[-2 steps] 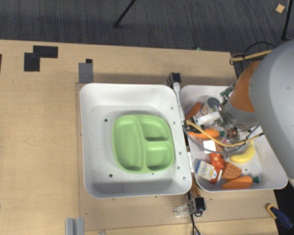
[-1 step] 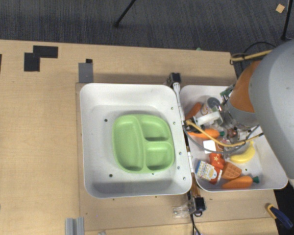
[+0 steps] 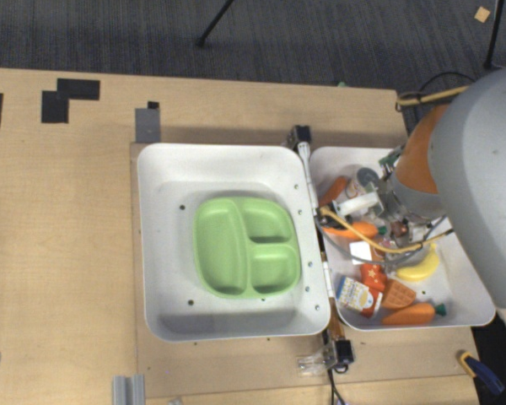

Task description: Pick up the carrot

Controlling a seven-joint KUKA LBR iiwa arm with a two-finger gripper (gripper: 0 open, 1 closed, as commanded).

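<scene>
The carrot (image 3: 407,315), orange with a small green tip at its right end, lies along the near edge of the right bin (image 3: 479,298). The arm reaches in from the right, its orange band above the wrist. The gripper (image 3: 378,219) hangs low over the middle of that bin, amid cables and toy items, up and left of the carrot and apart from it. Another orange piece (image 3: 363,229) lies right under the gripper; I cannot make out what it is.
The left bin (image 3: 164,226) holds a green divided plate (image 3: 246,245). Around the carrot lie a yellow piece (image 3: 422,266), an orange waffle-textured piece (image 3: 396,294), a small carton (image 3: 356,294) and a red item (image 3: 372,274). The bins' shared wall runs between them.
</scene>
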